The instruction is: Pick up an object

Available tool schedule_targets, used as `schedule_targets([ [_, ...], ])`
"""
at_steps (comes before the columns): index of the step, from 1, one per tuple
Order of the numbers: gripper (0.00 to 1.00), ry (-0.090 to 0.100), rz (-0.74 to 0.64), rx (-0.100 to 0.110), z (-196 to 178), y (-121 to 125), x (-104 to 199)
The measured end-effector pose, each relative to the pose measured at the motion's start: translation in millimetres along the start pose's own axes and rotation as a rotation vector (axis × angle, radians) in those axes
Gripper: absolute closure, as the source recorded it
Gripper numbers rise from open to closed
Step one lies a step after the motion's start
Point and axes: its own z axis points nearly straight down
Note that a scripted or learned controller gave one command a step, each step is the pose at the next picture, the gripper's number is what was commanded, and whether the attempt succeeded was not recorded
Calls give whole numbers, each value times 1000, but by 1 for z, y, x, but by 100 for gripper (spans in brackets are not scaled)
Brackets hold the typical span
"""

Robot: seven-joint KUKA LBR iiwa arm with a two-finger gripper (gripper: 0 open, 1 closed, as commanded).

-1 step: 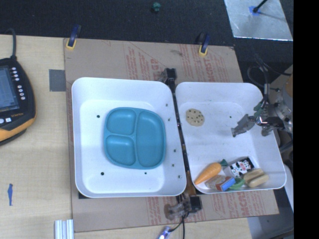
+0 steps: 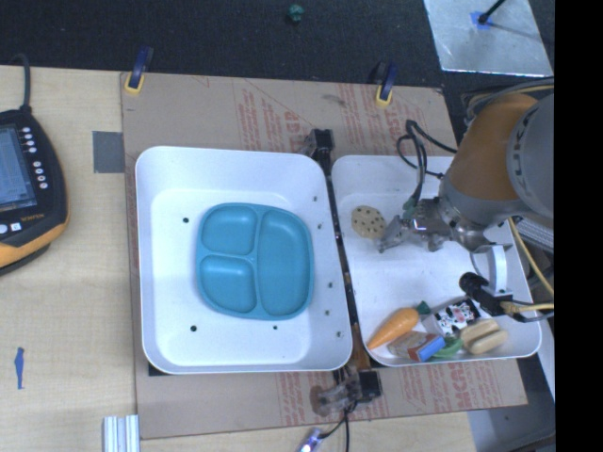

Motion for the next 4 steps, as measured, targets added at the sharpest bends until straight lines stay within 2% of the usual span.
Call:
schedule_targets([
  [1,0,1,0,-2,-2,52,19],
  [2,0,1,1,-3,-2,77,29],
  [3,100,0,-1,-5,-14,78,28],
  [4,100,-2,2,-11,-6,41,-17],
])
